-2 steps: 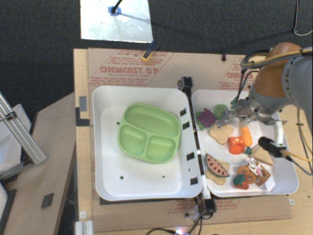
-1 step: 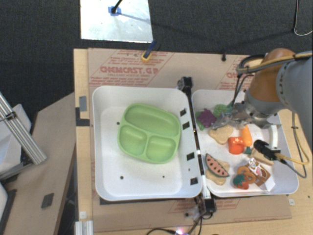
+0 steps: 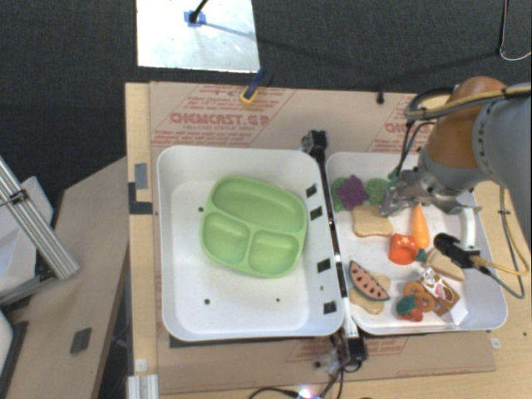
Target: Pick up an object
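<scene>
Because the task only asks for one object to be lifted, the toys sit loose in the right bin (image 3: 490, 310) where the arm can reach them, while the left bin (image 3: 179, 306), well to the gripper's left, carries just a green divided plate (image 3: 253, 225) lying flat. Closer in, a purple grape bunch (image 3: 352, 191) and a green leafy piece (image 3: 376, 190) lie just left of the gripper (image 3: 397, 198), and a toast slice (image 3: 371, 222) lies just below it, seemingly nearest to its tip. Further below and left rests a watermelon slice (image 3: 368, 281). Just right of the gripper, an orange carrot (image 3: 421, 225) lies lengthwise with a red-orange piece (image 3: 402, 249) at its lower end, and a small cluster of toys (image 3: 428, 296) lies further down toward the bin's near corner. The gripper hangs low over the bin's upper part, apparently poised for the toast or grapes; whether its tips are apart or together I cannot tell, and nothing shows between them.
</scene>
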Motion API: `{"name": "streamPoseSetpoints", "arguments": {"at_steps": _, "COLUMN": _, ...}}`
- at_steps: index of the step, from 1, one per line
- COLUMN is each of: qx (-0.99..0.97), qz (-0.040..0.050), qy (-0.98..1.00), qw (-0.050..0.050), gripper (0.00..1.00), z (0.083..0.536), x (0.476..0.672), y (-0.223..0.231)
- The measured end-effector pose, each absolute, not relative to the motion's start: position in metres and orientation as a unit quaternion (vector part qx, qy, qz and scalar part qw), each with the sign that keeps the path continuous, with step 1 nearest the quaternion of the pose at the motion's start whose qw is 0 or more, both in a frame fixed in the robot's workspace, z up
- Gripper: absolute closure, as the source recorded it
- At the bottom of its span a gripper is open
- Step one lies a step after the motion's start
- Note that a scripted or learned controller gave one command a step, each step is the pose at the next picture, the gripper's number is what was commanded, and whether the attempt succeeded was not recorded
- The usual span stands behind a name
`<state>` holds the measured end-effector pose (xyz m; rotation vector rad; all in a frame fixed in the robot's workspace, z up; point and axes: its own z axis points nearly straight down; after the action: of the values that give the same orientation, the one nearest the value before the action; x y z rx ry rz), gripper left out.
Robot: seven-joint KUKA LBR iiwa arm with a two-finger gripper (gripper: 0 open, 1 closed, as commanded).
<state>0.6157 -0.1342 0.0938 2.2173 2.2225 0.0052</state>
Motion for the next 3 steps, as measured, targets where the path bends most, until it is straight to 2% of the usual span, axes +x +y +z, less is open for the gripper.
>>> {"name": "streamPoseSetpoints", "arguments": {"at_steps": 2, "qx": 0.705, "qz": 0.0008, "qy": 0.709, "qw": 0.001, "gripper": 1.00, "z": 0.215, "x": 0.623, "y": -0.134}}
{"name": "streamPoseSetpoints", "arguments": {"at_steps": 3, "qx": 0.705, "qz": -0.0004, "qy": 0.709, "qw": -0.001, "gripper": 1.00, "z": 0.222, "x": 0.624, "y": -0.134}}
